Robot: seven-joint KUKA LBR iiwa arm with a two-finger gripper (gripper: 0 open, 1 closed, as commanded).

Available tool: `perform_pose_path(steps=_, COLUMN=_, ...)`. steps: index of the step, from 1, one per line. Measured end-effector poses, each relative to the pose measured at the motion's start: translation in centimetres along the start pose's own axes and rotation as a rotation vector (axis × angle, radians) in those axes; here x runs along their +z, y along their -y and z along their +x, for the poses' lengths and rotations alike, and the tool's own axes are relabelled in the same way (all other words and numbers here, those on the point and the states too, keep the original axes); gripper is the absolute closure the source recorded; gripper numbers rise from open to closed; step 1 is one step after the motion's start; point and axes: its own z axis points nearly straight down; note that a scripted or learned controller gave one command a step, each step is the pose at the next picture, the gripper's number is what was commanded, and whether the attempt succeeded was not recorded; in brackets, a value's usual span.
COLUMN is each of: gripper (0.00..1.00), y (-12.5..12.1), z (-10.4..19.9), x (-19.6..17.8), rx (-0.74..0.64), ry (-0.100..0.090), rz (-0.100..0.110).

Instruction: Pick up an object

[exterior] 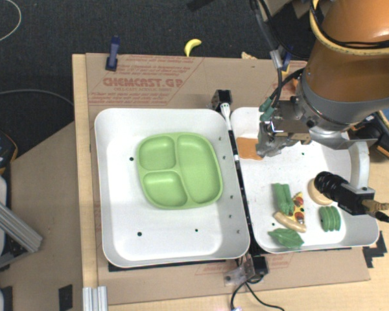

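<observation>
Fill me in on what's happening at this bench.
The arm reaches over the right bin, its gripper low beside an orange piece at that bin's far left. Whether it grips anything is unclear. Green toy foods lie nearer the front, and a green divided plate sits in the left bin.

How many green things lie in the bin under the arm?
3. A long green piece lies beside a toy pizza slice, a ribbed green piece near the bin's right wall, a green leaf at its near rim. The arm may hide more.
</observation>
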Motion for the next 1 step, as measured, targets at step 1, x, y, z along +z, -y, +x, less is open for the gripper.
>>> perform_pose_path(steps=1, gripper=1.0, y=-0.41, z=6.14, x=-7.19, rx=0.001, ry=-0.001, rz=0.0)
